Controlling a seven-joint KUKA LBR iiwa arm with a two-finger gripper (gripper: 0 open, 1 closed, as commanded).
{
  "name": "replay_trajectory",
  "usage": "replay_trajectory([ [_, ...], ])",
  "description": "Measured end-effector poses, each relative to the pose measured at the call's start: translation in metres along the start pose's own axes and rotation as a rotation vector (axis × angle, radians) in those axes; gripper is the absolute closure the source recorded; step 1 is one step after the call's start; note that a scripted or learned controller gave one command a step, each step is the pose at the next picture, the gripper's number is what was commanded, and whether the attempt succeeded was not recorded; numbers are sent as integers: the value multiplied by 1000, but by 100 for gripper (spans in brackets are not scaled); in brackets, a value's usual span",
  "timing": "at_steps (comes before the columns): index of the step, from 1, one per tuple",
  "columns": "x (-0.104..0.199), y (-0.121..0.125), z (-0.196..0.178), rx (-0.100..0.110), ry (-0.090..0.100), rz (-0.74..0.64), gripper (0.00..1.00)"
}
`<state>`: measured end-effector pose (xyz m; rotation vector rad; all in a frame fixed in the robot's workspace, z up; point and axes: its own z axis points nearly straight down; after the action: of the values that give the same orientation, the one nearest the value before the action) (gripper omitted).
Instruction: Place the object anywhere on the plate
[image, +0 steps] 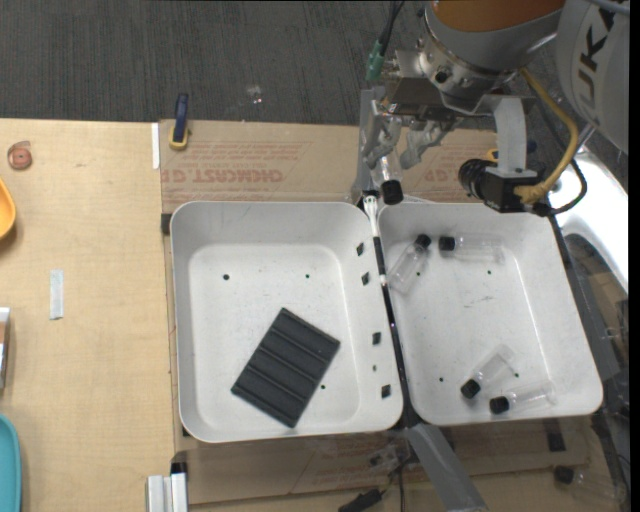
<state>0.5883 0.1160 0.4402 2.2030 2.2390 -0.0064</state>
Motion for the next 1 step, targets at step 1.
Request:
replay_trajectory([
  [1, 60, 55, 0, 1, -1, 548, 100],
])
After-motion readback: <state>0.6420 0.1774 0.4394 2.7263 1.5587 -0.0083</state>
